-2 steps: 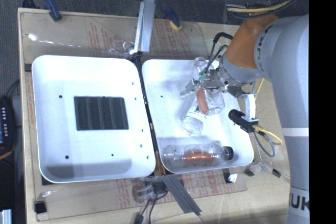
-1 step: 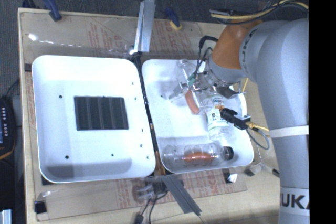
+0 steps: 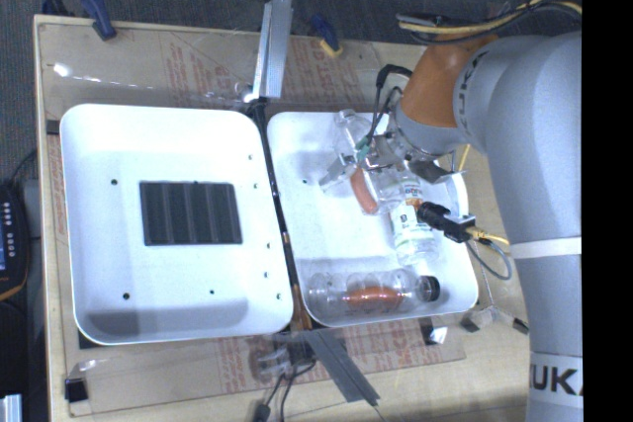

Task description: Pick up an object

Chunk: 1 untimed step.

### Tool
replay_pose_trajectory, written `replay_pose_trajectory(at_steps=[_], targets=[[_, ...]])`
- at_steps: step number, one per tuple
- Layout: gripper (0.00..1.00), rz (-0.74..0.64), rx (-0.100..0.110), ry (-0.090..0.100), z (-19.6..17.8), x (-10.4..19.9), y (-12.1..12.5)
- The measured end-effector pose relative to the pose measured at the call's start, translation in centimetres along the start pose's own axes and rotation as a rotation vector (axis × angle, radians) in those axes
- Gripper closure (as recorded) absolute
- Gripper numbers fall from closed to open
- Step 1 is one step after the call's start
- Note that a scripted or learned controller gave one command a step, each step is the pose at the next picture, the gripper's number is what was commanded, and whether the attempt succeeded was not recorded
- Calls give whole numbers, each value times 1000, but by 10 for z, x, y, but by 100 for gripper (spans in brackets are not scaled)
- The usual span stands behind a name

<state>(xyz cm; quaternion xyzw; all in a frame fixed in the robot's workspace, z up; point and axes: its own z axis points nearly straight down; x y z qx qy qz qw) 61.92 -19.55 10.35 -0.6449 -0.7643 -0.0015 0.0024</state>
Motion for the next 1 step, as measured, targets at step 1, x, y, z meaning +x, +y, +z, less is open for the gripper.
replay_pose_trajectory(at_steps=[1], targets=[[100,-10,1,-5,-58,-6,13]])
